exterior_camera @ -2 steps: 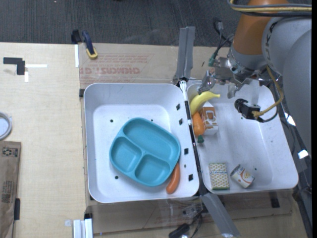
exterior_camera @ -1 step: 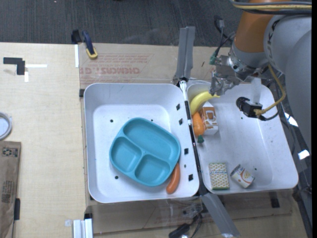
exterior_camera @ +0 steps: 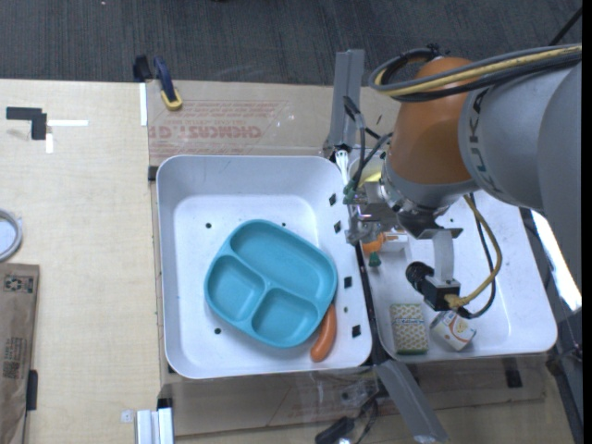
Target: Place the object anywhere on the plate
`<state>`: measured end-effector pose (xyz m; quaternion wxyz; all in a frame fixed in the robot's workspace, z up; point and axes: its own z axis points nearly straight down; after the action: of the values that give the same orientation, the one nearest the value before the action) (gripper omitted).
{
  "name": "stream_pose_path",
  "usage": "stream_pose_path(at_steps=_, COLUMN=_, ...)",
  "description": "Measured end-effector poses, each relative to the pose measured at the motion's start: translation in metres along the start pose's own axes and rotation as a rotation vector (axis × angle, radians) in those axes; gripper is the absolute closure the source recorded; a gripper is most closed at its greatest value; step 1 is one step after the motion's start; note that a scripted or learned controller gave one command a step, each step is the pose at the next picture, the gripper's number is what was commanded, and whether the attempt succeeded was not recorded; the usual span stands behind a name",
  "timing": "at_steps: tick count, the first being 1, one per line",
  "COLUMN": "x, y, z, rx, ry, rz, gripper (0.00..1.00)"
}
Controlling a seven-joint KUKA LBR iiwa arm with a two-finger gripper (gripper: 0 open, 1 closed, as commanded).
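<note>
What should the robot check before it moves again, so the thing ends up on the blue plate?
1. Plate lies flat in the left bin: ok.
2. Plate compartments free to receive something: ok.
3. Orange sausage-shaped item is on the plate: not ok, it lies against the plate's outer edge on the bin floor.
4. Gripper holds an object: cannot tell; something small and orange shows beneath it.
5. Gripper is over the plate: not ok, it hangs by the wall between the bins.
6. Sponge and small carton in the right bin sit away from the plate: ok.
</note>
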<state>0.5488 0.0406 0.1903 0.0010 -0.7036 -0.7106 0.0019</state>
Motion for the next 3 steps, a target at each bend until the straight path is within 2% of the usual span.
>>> stream_pose_path(at_steps=1, x=0.048, y=0.021, z=0.000, rx=-0.001, ry=-0.001, rz=0.178, gripper=1.00)
stream_pose_path(at_steps=2, x=0.098, y=-0.052, z=0.004, rx=0.001, ry=-0.001, rz=0.163, gripper=1.00)
stream_pose_path(at_steps=3, x=0.064, y=-0.060, z=-0.068, rx=-0.002, ry=-0.001, rz=0.044, gripper=1.00)
